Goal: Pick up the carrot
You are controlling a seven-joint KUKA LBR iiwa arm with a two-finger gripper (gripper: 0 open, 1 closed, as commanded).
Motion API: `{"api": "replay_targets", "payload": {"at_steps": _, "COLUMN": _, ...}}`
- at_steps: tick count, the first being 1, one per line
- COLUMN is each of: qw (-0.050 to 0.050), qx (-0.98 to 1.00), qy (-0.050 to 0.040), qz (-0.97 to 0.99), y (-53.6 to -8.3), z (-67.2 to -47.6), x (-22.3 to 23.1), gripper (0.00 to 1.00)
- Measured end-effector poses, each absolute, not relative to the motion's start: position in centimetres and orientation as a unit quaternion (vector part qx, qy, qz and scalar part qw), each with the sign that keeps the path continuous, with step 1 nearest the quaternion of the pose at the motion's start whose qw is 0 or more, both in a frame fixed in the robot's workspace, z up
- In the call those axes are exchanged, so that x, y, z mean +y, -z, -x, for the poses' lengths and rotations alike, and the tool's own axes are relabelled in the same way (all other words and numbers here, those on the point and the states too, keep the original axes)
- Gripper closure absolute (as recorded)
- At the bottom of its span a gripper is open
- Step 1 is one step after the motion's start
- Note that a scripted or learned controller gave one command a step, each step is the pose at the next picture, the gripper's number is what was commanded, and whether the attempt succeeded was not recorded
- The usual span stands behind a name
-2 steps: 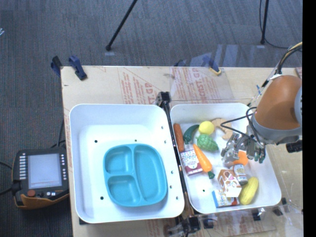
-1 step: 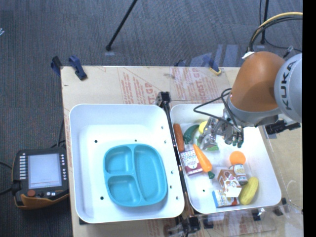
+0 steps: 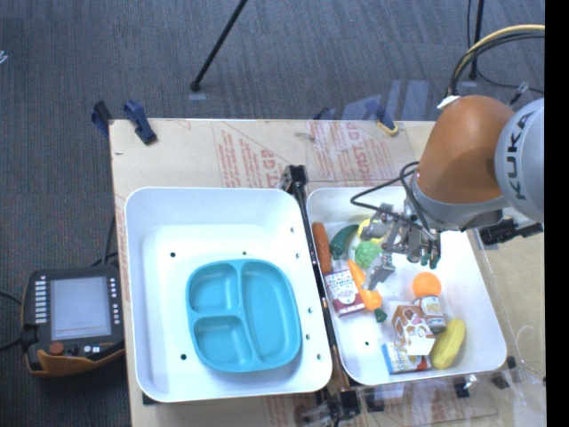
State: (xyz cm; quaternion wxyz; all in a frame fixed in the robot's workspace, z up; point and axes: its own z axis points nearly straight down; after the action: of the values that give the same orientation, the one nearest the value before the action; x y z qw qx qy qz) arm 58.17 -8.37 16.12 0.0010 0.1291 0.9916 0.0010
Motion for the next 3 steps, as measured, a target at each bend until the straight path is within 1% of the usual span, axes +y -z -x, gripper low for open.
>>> {"api": "replay_targets", "payload": {"at_steps": 1, "qw": 0.005, "qx": 0.976, "qy": -0.0004, "qz": -0.217, "y": -9.1, "z": -51.5, "x": -9.8, "gripper": 0.0}}
{"api": "replay_targets", "payload": {"at_steps": 2, "qw": -0.001, "qx": 0.912, "qy": 0.0, "qz": -0.41, "y": -8.7, "z": -56.6, "x": -8.4, "gripper": 0.0}}
{"api": "replay_targets", "payload": {"at_steps": 3, "qw": -0.001, "qx": 0.914, "qy": 0.0001, "qz": -0.407, "y": -9.6, "z": -56.7, "x": -8.2, "gripper": 1.0}}
